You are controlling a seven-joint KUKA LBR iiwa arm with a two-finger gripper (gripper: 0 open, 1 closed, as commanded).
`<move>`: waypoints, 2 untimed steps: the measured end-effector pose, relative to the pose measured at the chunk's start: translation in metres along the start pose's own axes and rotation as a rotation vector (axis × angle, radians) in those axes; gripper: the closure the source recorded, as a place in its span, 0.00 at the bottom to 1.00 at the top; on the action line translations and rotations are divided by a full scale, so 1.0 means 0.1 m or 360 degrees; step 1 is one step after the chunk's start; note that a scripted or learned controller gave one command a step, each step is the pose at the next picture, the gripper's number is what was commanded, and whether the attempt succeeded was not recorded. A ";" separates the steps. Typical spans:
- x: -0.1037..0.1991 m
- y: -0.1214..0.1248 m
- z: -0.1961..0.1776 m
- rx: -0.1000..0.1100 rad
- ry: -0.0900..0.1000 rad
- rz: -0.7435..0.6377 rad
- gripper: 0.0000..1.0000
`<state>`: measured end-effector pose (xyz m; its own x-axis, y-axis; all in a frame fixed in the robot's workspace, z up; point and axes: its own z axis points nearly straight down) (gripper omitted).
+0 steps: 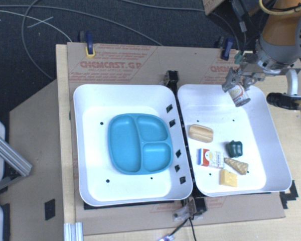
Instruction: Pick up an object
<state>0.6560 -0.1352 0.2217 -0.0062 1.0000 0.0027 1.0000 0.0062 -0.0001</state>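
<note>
Held thing: a small silver-grey metal can with a reddish label (238, 95), tilted, raised over the far right corner of the right white bin (274, 149).
Jaws: the gripper (236, 86) has its jaws pressed in on the can's upper end; the can hangs between them, mouth end toward the wrist.
Handling: I judge the can light, stiff and smooth-walled, so it could slip or swing if pinched only at the rim; a hold across the middle of its body would be surer.
Hold quality: the tilt suggests an off-centre pinch, so the hold looks risky rather than secure.
Others in right bin: a tan bread roll (200, 132) near the left edge, a red-and-white carton (209, 158), a dark green pepper (235, 148), a yellow cheese wedge (229, 177) toward the near edge.
Left bin: a blue divided plastic plate (140, 143) in the middle.
</note>
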 end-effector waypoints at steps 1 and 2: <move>0.52 -0.20 -0.01 0.0005 0.0001 0.0001 1.00; 0.99 -0.35 -0.06 0.0005 0.0000 0.0001 1.00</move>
<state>0.6202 -0.0361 0.2277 -0.0053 1.0000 0.0030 1.0000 0.0053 -0.0033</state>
